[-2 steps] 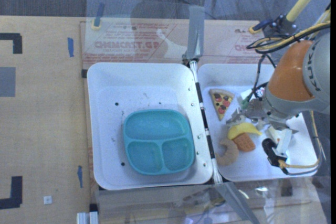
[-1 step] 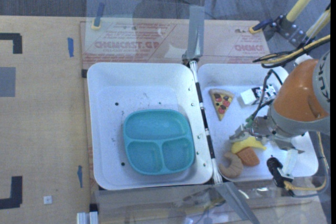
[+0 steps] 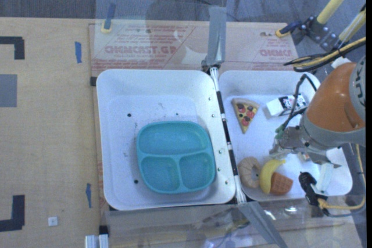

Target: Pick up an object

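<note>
1. Nearest the camera, at the front of the right-hand shallow white plastic bin (image 3: 343, 183), a small curved yellow toy banana (image 3: 268, 173) lies between a round tan toy doughnut (image 3: 250, 171) and an orange waffle-textured toy piece (image 3: 282, 184), touching both.
2. The banana looks light, stiff and smooth-skinned, so it may slip; gripping across its middle, where it is narrowest, seems safest.
3. The gripper (image 3: 286, 144) hangs just above and behind the banana, below the arm's orange band (image 3: 331, 107); whether it is apart or closed cannot be told, and nothing is visibly held.
4. Farther back in the same bin lie a flat triangular toy pizza slice (image 3: 245, 113) and a small white box with dark print (image 3: 282, 104).
5. In the left white bin (image 3: 116, 96) rests a teal three-compartment plastic tray (image 3: 175, 155).
</note>
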You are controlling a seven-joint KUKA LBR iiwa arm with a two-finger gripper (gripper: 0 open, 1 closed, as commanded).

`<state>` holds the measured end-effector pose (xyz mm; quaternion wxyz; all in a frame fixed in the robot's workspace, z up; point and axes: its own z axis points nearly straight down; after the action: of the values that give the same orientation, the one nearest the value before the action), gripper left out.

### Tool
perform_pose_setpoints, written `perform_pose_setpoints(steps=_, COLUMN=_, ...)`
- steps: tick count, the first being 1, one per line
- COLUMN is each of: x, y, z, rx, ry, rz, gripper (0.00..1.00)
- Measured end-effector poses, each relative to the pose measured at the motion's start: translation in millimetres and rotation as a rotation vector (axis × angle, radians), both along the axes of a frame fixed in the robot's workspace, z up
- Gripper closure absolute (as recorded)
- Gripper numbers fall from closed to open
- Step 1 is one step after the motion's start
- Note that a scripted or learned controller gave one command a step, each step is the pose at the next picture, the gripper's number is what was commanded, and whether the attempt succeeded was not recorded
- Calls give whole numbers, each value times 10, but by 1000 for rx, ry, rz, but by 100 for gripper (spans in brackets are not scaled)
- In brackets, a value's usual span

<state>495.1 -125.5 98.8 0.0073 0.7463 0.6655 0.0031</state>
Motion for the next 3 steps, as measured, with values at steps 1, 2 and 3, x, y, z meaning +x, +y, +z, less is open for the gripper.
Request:
perform_pose_setpoints(steps=1, x=-1, y=0, z=0, rx=0, ry=0, rz=0, gripper=0)
perform_pose_setpoints(steps=2, x=-131, y=265, z=-102, rx=1, ry=3, rz=41, gripper=0)
perform_pose_setpoints(steps=3, x=-126, y=242, z=2, rx=-1, ry=-1, rz=36, gripper=100)
